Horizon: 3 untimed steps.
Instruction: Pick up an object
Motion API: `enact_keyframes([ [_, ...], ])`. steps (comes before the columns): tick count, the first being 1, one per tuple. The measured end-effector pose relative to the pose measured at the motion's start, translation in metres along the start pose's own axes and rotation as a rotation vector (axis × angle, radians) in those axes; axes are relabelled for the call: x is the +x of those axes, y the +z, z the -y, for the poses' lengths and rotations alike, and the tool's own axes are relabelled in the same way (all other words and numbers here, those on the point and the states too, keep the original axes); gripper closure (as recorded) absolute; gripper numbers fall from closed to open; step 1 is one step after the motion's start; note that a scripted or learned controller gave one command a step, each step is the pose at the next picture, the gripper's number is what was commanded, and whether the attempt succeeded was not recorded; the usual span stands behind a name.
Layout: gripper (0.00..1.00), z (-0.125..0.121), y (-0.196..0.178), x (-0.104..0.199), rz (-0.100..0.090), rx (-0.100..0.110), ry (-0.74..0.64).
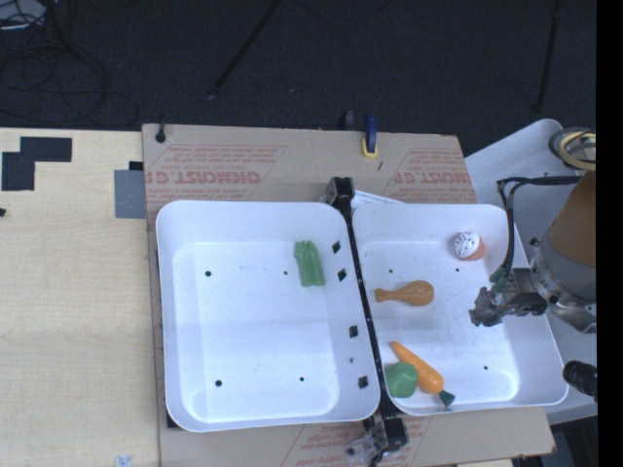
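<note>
Nothing lifted yet. Dark two-finger gripper point(490, 307) low at right-hand white bin's point(521, 389) right side, claw state impossible to tell. Orange drumstick-shaped toy point(409, 294) just left, centre-right of frame, untouched; approach and grasp left.

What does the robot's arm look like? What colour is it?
The arm comes in from the right side. It has a wide orange band, and below that a grey metal part. The gripper at its tip is dark grey and looks small and knobbly. A thin black cable loops down beside it.
</note>
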<state>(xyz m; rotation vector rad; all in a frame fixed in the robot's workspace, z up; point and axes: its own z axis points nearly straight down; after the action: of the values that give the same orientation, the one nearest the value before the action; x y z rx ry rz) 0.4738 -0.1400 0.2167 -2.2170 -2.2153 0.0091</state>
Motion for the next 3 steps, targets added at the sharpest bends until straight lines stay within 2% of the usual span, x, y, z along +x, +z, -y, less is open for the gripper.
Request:
enact_keyframes([
  [1, 1.0, -0.001, -0.108, -0.074, 0.003, -0.008, -0.001],
  [2, 1.0, -0.021, -0.038, -0.029, -0.001, -0.007, -0.002],
  [3, 1.0, -0.019, -0.075, 0.048, 0.001, -0.006, 0.002],
])
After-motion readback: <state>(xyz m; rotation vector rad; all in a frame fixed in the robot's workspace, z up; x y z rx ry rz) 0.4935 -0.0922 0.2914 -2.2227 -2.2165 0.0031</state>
